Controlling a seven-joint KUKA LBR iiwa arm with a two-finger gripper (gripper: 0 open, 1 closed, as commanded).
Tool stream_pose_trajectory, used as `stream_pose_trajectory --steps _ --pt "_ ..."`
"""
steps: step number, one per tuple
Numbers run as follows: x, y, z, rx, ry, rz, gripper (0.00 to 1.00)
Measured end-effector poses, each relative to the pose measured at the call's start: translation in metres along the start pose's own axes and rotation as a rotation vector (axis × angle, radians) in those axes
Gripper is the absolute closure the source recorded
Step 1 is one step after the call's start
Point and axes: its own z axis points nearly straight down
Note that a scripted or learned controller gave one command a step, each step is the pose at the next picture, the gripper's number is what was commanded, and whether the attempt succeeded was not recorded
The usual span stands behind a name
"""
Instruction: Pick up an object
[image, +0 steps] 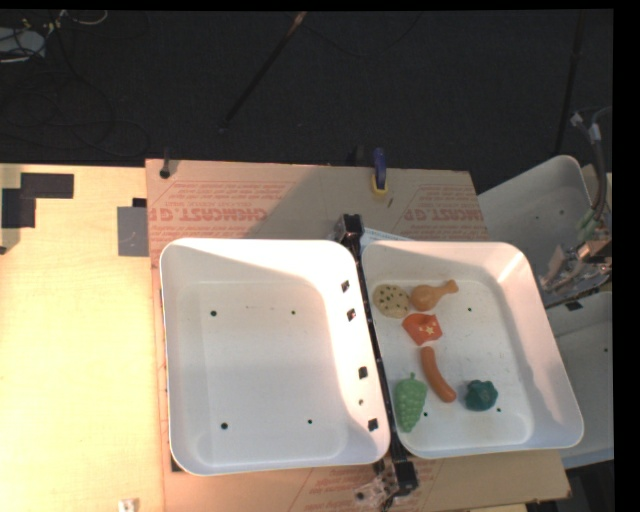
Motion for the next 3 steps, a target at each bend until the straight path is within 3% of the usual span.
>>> stream_pose_trajectory --steps 1,2,3 --pt "-0.003 0.016 0.157 0.034 0.007 0.004 1.00" --pt "-0.053 -0.035 0.251 0.031 0.005 0.010 1.00" --pt "-0.025 -0.024 0.077 0.002 -0.001 0.001 1.00"
